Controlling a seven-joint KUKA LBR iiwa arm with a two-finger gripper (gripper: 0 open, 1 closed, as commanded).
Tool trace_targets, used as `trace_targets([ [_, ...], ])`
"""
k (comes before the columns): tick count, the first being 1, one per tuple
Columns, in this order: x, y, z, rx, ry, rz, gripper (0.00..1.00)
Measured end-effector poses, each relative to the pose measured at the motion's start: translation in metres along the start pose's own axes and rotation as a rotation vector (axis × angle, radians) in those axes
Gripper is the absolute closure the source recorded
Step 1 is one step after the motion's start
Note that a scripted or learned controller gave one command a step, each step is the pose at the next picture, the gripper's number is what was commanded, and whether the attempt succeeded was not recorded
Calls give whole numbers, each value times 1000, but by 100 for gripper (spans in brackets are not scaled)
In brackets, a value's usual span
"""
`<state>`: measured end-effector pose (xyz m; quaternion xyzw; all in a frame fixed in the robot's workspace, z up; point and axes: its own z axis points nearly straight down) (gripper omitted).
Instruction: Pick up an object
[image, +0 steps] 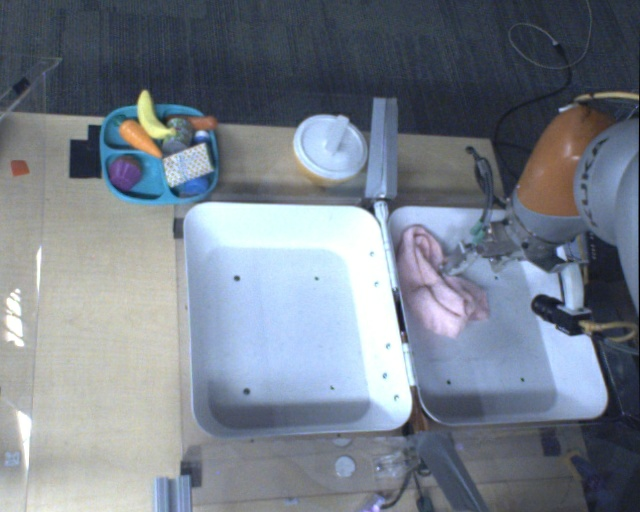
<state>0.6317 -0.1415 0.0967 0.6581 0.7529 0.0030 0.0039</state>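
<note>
step: reaching for crumpled pink cloth (436, 282), right-frame shallow white bin (520, 385) | my tool (470, 252) at its upper edge, grip state can't tell | next: drop onto fold, clamp, lift

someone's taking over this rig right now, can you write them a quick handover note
Tool: low in the right white plastic bin, at the right edge of the crumpled pink cloth. Whether its fingers are open or shut cannot be made out, so no grasp is confirmed.
Things: the pink cloth lies bunched against the right bin's left wall, resting on the bin floor. The left white plastic bin sits beside it.
Off to the side: a blue divided tray of toy food and a white lidded cup stand on the bench behind the left bin.
Done: the arm has reached the cloth.
Left: secure a grip and lift the cloth.
</note>
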Motion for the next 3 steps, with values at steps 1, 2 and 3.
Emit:
trace_targets([
  [1, 26, -20, 4, -9, -4, -176, 0],
  [2, 23, 2, 0, -3, -2, -453, 0],
  [3, -14, -18, 4, -8, -4, -398, 0],
])
